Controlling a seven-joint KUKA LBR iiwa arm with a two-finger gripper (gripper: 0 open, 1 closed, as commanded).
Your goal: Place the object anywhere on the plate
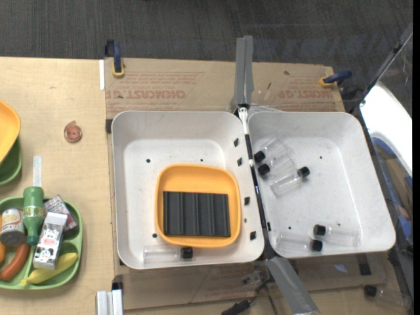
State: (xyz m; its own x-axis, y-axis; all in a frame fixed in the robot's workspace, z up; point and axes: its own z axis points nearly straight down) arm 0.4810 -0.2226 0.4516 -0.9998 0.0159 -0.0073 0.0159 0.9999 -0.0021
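Whether my jaws are open or closed I cannot tell. On the yellow plate [197,176] in the left bin [131,143] lies a black ribbed block [195,214], flat, reaching toward the plate's near rim. Just near of the plate, against the bin's near wall, lies a clear vial [164,255] with a black cap, its body hard to make out on the white. In the right bin [354,176] three clear vials [283,170] lie together at the far left and two more [336,236] at the near wall; mostly their dark caps show. Far left, a green tray of toy food [39,241] is cut off by the edge.
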